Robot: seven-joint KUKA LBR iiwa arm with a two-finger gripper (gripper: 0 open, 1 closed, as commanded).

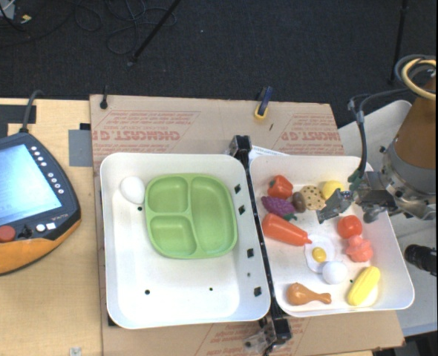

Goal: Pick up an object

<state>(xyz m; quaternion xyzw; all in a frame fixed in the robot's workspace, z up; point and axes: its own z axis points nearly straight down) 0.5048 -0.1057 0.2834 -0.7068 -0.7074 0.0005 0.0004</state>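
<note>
**Gripper low over the right bin, nothing picked yet**

Along the right bin's point(404, 291) near edge lie a chicken drumstick point(308, 295), a white egg point(334, 272) and a yellow corn piece point(363, 285). Mid-bin are a carrot point(284, 231) and a red tomato point(349, 226). Just beyond, the gripper point(340, 202) hangs with fingers spread, pinching nothing. This looks like the approach step; next it must settle on one toy, perhaps the tomato, descend and close.

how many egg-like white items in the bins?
2 whole white eggs: one egg in the left bin beside the green tray, one in the right bin near the fried egg. Others may be hidden.
</note>
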